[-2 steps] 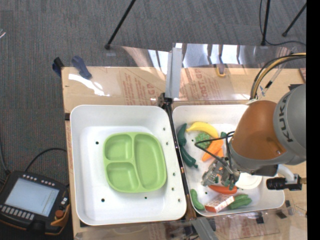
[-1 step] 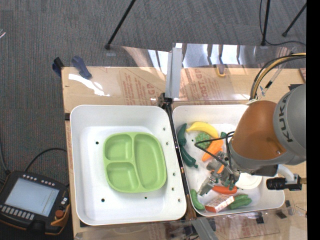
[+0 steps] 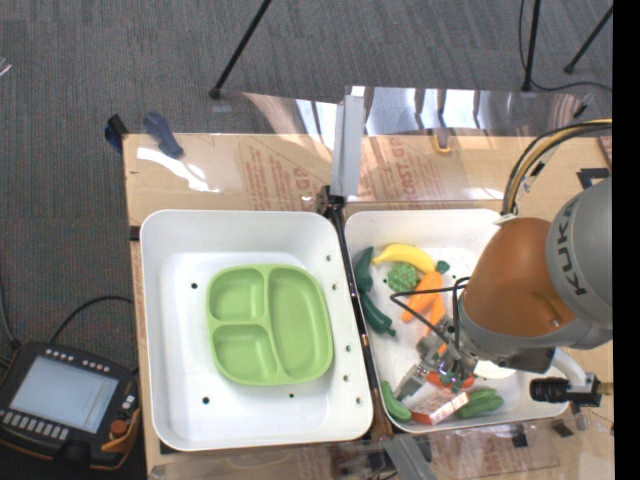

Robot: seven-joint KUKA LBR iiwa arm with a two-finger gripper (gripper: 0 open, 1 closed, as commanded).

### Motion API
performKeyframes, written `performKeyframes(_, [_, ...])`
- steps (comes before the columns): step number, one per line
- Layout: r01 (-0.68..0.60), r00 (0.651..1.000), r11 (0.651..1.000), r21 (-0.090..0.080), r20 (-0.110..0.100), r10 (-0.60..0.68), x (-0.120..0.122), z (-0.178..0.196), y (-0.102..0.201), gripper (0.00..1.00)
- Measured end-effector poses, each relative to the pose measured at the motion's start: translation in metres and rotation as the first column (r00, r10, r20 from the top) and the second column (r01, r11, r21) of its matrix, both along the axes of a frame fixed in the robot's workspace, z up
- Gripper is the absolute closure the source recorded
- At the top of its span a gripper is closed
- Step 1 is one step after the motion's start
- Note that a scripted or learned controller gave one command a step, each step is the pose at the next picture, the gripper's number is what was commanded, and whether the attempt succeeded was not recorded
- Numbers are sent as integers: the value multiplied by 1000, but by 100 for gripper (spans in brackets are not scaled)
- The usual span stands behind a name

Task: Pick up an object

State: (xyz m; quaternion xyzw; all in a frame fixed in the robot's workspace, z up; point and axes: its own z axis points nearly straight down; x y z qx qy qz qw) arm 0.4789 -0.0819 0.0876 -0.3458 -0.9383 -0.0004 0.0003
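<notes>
My gripper hangs low in the right bin, under the orange wrist band, over a cluster of toy foods. Just below it lie a red and white small box and a green pod. A reddish piece sits right at the fingertips, and I cannot tell whether it is gripped. Further back in the bin are a yellow banana, a green round broccoli-like piece, an orange carrot and dark green cucumbers. The arm hides the bin's right half.
The left bin holds a light green divided plate. A metal post stands behind the seam between the bins. A teach pendant lies on the floor at lower left. Tripod legs stand behind the bench.
</notes>
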Motion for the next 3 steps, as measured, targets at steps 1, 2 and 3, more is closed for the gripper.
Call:
performKeyframes(1, [89,996,996,0,-1,-89,57,0,-7,0])
performKeyframes(2, [106,994,994,-1,0,-106,105,0,-19,0])
performKeyframes(3, [66,998,998,0,-2,-66,82,-1,-8,0])
